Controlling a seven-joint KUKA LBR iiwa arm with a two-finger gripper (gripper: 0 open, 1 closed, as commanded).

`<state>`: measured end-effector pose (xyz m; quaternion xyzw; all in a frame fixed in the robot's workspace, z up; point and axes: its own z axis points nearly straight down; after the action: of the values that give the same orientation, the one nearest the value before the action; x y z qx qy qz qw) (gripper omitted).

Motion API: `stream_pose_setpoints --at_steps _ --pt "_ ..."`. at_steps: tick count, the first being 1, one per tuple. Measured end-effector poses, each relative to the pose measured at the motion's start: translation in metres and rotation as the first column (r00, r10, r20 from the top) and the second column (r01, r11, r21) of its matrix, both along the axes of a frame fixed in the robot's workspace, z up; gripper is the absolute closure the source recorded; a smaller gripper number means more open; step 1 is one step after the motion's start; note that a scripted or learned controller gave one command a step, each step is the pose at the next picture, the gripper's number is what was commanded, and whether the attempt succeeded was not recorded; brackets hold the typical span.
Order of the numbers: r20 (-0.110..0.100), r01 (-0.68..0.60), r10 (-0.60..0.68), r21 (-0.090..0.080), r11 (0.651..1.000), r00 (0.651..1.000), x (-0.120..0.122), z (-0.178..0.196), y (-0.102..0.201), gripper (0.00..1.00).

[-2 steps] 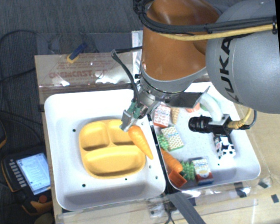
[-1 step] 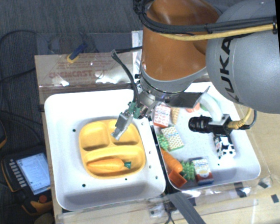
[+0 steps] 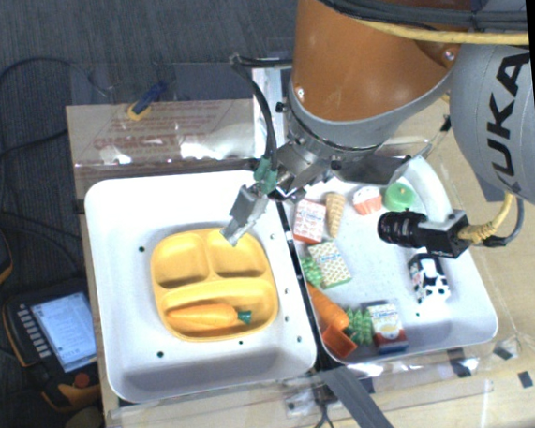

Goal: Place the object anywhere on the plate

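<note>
over the upper right corner of the yellow compartmented plastic plate (image 3: 214,281), the arm's grey metal fingers (image 3: 237,222) hang at a slant, their tips at the plate's rim; from this angle i cannot tell whether they are apart or together, and nothing shows between them. below the fingers, in the plate's long lower compartment, lies an orange toy carrot with a small green tip (image 3: 210,315), resting inside the plate and well apart from the fingertips. the plate sits in the left shallow white plastic bin (image 3: 131,363) on the counter. to the right of the fingers, across the divide, the right white bin (image 3: 466,316) holds a jumble: a small red-and-white snack packet (image 3: 310,220) just beside the fingers' base, a tan waffle-like piece (image 3: 336,211), a pink-and-white block (image 3: 367,200), a green round toy (image 3: 399,194), a checked green-and-pink packet (image 3: 329,264), a black-and-white cow figure (image 3: 431,280), an orange wedge-shaped piece (image 3: 330,317) with green leafy bits beside it, and a small juice carton with a red band (image 3: 387,325). a black cylindrical camera on a bracket (image 3: 422,230) juts over that bin. above the fingers, the arm's broad orange band (image 3: 364,39) looms large
</note>
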<state>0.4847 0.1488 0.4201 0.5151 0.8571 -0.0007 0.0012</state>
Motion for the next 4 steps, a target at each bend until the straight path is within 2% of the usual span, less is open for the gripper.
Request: stream_pose_setpoints --at_steps 1,2,3,4 --pt "0.0 -0.001 0.001 -0.003 1.0 1.0 0.001 0.009 0.0 1.0" --pt "-0.001 0.452 -0.452 -0.001 0.892 0.892 0.016 0.028 0.015 1.0" --pt "-0.003 0.611 -0.611 -0.002 0.792 0.792 0.022 -0.032 0.06 1.0" --pt "-0.004 0.606 -0.606 -0.006 0.795 0.795 0.023 -0.024 0.06 1.0"
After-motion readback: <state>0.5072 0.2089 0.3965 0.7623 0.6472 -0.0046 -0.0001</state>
